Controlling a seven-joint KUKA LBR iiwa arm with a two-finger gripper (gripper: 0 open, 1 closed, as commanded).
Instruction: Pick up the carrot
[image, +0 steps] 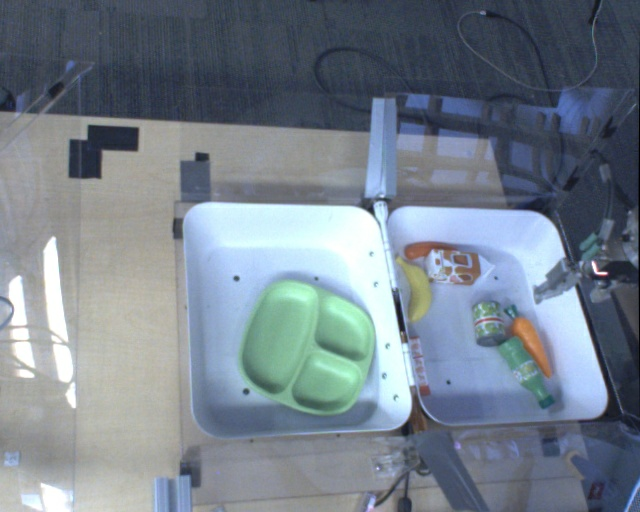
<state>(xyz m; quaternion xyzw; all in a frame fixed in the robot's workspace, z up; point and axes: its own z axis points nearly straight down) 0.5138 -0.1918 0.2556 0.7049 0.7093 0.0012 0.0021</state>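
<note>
1. The carrot (531, 343) lies in the right bin (560, 235), near its right wall, slanted, touching the green bottle (525, 371) and just beside the small can (489, 323).
2. The gripper (556, 281) hovers at the bin's right rim; whether it is wide or narrow, I cannot tell.
3. Best approach: drop across the carrot's middle, avoiding the bottle.

Bright, even overhead light; glare streaks on bench (40, 300); slightly soft focus.

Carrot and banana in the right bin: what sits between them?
In the camera view, a small can lies between the carrot and the banana, close beside the carrot's left.
</note>
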